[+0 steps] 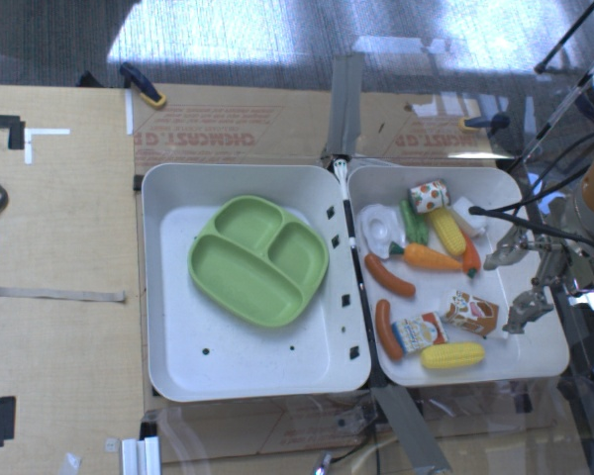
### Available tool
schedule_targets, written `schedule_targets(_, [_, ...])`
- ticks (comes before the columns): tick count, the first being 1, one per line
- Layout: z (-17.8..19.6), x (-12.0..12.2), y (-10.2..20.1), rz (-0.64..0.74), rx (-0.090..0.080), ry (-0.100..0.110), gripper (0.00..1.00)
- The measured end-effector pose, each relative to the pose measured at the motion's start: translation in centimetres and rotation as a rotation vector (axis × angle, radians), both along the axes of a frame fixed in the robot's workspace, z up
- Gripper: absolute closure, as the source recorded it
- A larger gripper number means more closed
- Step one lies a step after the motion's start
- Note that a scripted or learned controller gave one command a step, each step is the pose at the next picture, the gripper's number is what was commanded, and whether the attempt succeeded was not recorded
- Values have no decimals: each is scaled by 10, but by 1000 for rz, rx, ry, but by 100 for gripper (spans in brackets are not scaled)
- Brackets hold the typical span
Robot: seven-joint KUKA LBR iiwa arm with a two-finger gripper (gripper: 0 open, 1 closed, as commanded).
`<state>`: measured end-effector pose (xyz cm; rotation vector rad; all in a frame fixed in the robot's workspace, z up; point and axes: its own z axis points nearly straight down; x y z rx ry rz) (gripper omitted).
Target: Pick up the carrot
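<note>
The carrot (pixel 431 257) lies in the right bin (pixel 544 359), in the upper middle part of it, with its orange body pointing to the lower right and its green end to the left. Just above it stands a corn cob (pixel 447 231), and a green vegetable (pixel 413 223) lies to the upper left of the carrot, touching it or nearly so. A small can with a red picture (pixel 429 196) is near the top of this bin, and a white cup-like object (pixel 378 228) sits at the left wall. Below the carrot there are two sausages (pixel 390 275), one slanted and one more upright, then a small blue and white packet (pixel 416 333), a brown carton (pixel 471 313) and a second corn cob (pixel 452 355) near the bottom edge. The gripper (pixel 516 286) is at the right side of the same bin, well apart from the carrot; its two fingers are spread, one higher and one lower, and nothing is between them. The left bin (pixel 168 315) holds a green divided plate (pixel 259 260).
</note>
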<state>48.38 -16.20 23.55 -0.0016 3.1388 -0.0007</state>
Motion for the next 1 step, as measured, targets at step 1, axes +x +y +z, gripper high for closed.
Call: schedule_targets(1, [-121,77,10,-16,-7,-26,0])
